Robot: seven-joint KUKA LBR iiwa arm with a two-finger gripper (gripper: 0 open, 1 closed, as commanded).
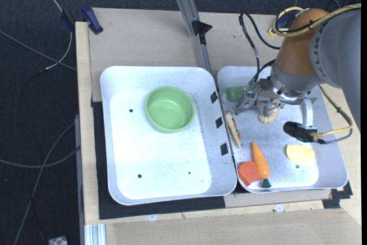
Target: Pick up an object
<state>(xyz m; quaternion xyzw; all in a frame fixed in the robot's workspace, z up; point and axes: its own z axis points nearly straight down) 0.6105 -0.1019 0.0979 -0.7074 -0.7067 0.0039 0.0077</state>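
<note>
Gripper low in right bin, beside a beige object; jaw state cannot be told.

Single fixed camera above bench, looking down at a slant; both white bins in frame.

The grey arm reaches in from the right, its orange band sitting just above the wrist, and bends steeply downward so that the tool hangs low at the arm's left end, pointing down, its metal parts too cluttered to read clearly.
</note>
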